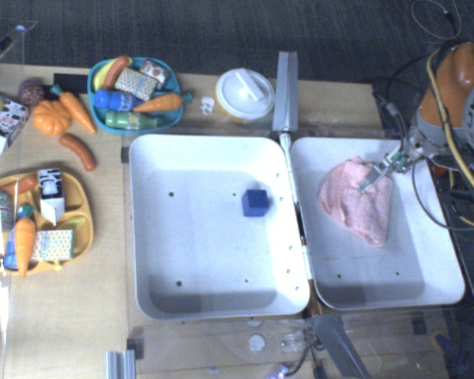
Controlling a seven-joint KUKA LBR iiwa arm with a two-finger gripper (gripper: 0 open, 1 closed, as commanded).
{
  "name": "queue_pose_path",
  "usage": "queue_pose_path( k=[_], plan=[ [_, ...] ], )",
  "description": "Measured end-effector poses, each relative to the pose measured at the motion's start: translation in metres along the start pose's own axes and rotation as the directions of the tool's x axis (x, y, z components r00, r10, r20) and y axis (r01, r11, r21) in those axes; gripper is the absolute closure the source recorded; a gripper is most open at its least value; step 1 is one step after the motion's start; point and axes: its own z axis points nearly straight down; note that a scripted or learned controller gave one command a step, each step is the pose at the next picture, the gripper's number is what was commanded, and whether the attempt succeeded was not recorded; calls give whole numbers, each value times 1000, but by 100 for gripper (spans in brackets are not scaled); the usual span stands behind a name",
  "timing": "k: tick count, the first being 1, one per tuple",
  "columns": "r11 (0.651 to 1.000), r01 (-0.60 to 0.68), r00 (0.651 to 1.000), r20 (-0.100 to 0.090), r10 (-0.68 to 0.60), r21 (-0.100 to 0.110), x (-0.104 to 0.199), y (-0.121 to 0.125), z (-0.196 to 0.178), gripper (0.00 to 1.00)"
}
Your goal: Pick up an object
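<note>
Tool point(373, 181) tips touch the upper right edge of the pink cloth point(357, 200), likely positioned for a pinch; its opening cannot be told.

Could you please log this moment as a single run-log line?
task: pick up an object | gripper: at pink cloth, right bin | grasp: unconfirmed | blue block: left bin

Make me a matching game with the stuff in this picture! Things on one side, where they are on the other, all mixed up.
Things:
1. blue cube
2. pink cloth
3. white lid
4. orange pumpkin

Places:
A. in the right bin
B. on the bench by the left edge
C. in the left bin
D. on the bench behind the bins

Pairs: 1-C, 2-A, 3-D, 4-B
</note>
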Motion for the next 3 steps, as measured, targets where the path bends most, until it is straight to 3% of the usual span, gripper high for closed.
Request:
queue_pose_path(
  k=[1, 2, 3],
  plan=[
    [976, 216, 976, 14, -216, 10, 3, -2, 1, 0],
    [918, 396, 918, 31, -396, 1, 20, 1, -1, 0],
    [847, 532, 846, 29, -532, 13, 50, 22, -1, 0]
  ],
)
